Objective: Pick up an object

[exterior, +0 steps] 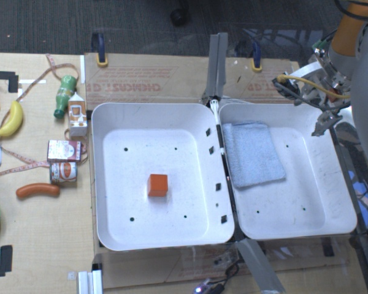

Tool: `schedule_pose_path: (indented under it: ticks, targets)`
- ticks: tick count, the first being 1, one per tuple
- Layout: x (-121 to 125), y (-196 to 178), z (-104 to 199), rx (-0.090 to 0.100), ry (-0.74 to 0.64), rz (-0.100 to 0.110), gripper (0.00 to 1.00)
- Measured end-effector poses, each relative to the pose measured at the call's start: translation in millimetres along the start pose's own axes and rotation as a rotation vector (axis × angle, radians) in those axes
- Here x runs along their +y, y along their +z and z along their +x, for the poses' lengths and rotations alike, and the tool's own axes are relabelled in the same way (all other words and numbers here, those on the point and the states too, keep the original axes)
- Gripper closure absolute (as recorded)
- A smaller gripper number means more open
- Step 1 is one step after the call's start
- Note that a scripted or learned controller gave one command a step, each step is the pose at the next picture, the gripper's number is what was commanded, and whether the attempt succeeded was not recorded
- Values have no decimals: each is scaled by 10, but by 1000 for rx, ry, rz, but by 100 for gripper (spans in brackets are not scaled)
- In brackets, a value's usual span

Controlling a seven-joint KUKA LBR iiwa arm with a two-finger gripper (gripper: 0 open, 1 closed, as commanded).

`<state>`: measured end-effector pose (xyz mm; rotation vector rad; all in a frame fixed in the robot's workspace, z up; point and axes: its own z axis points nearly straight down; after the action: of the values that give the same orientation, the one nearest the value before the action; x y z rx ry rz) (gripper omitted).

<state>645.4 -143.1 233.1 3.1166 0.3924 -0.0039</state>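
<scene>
A small orange-red cube (158, 185) rests on the floor of the left white bin (110, 225), a little below its middle. A folded blue-grey cloth (253, 154) lies flat in the right bin (331, 225), against its left wall. My gripper (324, 125) hangs over the far right corner of the right bin, well to the right of the cloth and far from the cube. Nothing shows in its grasp.
Left of the bins the bench holds toy food: a banana (10, 121), a green bottle (65, 94), a small carton (77, 116), a can (64, 172), a sausage (37, 191) and a measuring tape (30, 86). Blue clamps (99, 45) grip the cardboard behind the bins.
</scene>
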Motion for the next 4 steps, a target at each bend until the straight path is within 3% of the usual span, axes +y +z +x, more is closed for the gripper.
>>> schedule_pose_path:
  ticks: [1,2,3,4]
  targets:
    - [570,-15,-203,-1,-71,1,0]
    - [708,-253,-401,-1,46,1,0]
    - [698,-329,-397,-5,42,2,100]
    - [207,1269,-326,-2,-32,3,100]
